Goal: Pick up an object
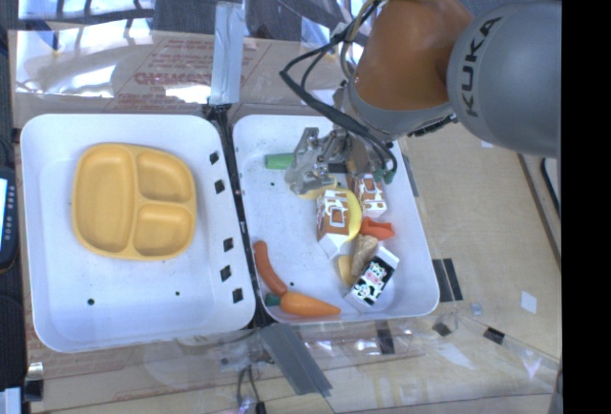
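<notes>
Two shallow white plastic bins sit side by side: the left white bin [38, 212] holds one yellow three-compartment plastic tray [135, 201]. The right white bin [250, 202] holds, by its near edge, one orange toy carrot [307, 305], one reddish-brown toy sausage [268, 268] and one black-and-white cow-patterned carton [373, 279]. Farther back in that bin are two brown-and-white small cartons [333, 216], one yellow banana-like piece [351, 212] and one small green block [278, 160]; anything else there cannot be counted.

Divided plate [134, 200] in left bin [38, 240]; toy food heaped in right bin [250, 150].
</notes>
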Controlling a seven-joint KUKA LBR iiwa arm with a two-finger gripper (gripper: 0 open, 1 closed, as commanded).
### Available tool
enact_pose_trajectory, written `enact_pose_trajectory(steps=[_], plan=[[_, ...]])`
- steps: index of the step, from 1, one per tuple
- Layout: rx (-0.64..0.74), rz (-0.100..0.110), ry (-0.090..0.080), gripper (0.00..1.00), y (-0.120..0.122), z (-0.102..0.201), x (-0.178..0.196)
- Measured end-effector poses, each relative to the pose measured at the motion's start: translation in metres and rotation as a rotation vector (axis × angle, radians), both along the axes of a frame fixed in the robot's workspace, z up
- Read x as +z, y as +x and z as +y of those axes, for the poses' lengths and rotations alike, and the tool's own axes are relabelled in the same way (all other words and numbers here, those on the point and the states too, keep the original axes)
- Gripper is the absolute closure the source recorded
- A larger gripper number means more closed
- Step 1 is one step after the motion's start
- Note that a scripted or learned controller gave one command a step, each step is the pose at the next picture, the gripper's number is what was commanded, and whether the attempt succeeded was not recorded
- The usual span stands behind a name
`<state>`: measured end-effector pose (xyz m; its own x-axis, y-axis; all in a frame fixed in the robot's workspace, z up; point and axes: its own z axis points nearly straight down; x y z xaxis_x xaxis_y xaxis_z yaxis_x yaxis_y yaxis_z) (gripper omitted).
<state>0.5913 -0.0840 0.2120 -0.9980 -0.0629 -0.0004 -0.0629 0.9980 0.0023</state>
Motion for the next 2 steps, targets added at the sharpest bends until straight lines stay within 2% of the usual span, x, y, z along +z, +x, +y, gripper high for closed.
enact_pose_trajectory(steps=[1, 2], plan=[[0.096, -0.002, -0.004, 1.0, -0.084, -0.042, 0.011], [0.107, 0.011, 0.002, 1.0, -0.052, -0.012, -0.097]])
